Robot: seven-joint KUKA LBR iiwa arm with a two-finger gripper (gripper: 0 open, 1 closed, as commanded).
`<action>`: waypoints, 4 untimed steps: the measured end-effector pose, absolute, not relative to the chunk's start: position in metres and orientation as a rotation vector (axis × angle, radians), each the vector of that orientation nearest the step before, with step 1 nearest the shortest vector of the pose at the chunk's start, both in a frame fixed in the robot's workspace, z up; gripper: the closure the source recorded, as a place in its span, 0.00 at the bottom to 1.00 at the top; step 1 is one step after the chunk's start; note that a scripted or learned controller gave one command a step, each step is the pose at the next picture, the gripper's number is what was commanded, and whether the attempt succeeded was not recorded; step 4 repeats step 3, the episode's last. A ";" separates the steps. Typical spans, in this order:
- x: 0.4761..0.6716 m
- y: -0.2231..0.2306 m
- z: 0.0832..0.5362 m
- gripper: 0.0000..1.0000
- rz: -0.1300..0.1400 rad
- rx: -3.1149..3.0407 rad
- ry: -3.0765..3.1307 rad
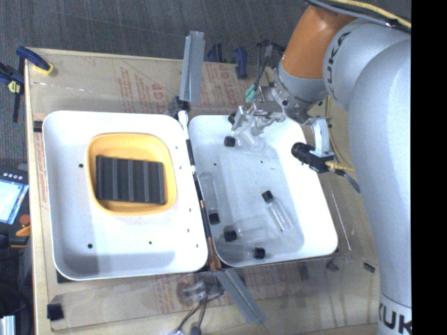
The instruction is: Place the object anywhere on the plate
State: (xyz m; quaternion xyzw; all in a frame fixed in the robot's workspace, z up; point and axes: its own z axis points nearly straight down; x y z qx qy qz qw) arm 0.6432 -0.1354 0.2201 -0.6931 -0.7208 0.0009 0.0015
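At the far left edge, a device with a lit blue screen (10, 199) is cut off by the frame, and a blue clamp (33, 58) grips the corner of the cardboard-covered bench (112, 82).

The left bin (63, 243) holds a yellow plate (131, 145) with rounded corners; a dark ribbed rectangle (131, 179) sits in its middle, and what that is cannot be made out.

Between the two bins runs a dark seam, with a grey metal bar (191, 67) leaning up past the far edge.

The right bin (316, 218) holds several clear plastic vials with black caps, hard to see against the white floor. One vial (205, 199) lies along the left wall, its cap toward the near side. Another vial (276, 211) lies tilted near the middle, cap at its far end. Two more black caps (230, 235) and (259, 252) sit near the front wall, their clear bodies almost lost in the glare. A further black cap (229, 142) rests near the far left corner, just beside the gripper.

The gripper (249, 125) hangs over the far part of the right bin, its pale fingers blending with something clear beneath them; whether it is released, clenched or grasping a vial cannot be told. None of the vials lies on the plate.

The grey arm (380, 138) with its orange band (314, 37) fills the right side and is cut off at the top and bottom.
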 end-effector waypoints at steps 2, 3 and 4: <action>0.641 0.000 0.191 1.00 0.005 -1.618 -2.687; 0.641 0.000 0.191 0.00 0.005 -1.619 -2.687; 0.641 0.000 0.191 0.00 0.005 -1.619 -2.687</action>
